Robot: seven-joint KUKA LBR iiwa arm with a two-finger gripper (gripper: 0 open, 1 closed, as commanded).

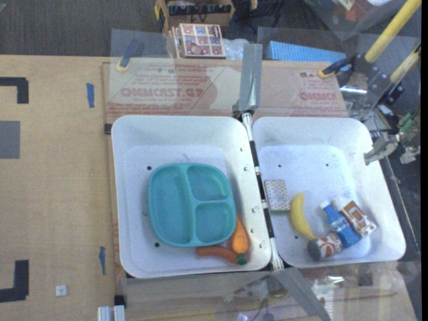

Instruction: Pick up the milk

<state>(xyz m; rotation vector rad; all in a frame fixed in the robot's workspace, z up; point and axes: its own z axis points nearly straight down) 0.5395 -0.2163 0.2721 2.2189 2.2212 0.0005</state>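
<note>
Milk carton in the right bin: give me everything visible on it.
The milk carton is a small blue and white box, cardboard by the look, lying on its side in the right bin, near the front right corner. It runs diagonally. A brown and white carton lies against its right side, and a can lies by its lower end. Print is too small to read.

Teal tray (190, 206) in left bin (127, 136), milk (341, 225) in right bin (314, 129)

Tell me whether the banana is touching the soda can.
Cannot tell. In the camera view the banana's lower tip ends right beside the soda can, with no plain gap or contact visible.
</note>
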